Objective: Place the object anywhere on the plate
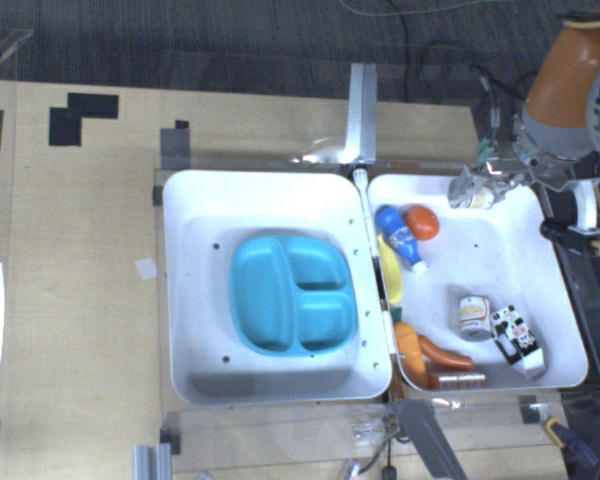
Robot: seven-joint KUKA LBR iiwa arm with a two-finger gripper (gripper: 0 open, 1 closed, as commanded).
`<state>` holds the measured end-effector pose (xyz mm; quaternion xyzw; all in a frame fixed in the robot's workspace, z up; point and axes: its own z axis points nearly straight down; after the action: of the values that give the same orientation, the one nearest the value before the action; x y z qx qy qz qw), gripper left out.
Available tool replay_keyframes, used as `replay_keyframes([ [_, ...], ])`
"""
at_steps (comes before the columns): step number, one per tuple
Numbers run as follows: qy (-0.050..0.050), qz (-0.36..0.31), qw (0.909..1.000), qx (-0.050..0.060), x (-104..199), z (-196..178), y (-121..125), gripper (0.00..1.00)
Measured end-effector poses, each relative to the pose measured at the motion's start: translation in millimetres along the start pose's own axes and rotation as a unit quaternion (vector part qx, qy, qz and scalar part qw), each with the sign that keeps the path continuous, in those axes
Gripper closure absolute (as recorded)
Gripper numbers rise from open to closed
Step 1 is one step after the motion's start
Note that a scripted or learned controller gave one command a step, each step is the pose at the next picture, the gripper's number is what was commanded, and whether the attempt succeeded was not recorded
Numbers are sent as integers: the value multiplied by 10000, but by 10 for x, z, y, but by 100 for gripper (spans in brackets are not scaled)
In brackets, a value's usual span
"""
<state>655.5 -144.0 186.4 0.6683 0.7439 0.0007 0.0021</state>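
The grey arm with its orange band (577, 73) reaches in at the upper right, and its two-finger gripper (477, 190) hangs over the far right corner of the right-hand shallow white bin (500, 258). Whether the gripper is wide or narrow cannot be told from this slanted view; the metal tip is small and blurred against the bin's white wall, and nothing can be made out between its parts

Just down and to the left of the gripper lie a small orange ball-like fruit (422, 222) and, touching it on the left, a blue plastic bottle with a white cap (398, 236). Further left of that, along the bin's dividing wall, rests a long yellow banana-shaped toy (389, 276). Well below the gripper sits a small tan tin can lying on its side (473, 316), and just right of it a black-and-white spotted boxy toy (515, 336). Down in the near left corner of that bin, an orange carrot-like piece (408, 343) lies against a reddish-brown sausage-shaped toy (446, 353)

Far to the left of the gripper and lower, across the divider, the light blue plastic plate with three compartments (292, 294) sits in the middle of the left-hand shallow white bin (205, 268), well apart from all the objects
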Motion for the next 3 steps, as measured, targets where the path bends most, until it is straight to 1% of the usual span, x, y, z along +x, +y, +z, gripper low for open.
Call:
replay_keyframes([
  [1,12,-1007,9949,13,593,215,-193,100],
  [2,-7,-492,9988,-5,1358,13,-415,100],
  [3,10,-756,9971,4,1819,-112,-315,100],
])
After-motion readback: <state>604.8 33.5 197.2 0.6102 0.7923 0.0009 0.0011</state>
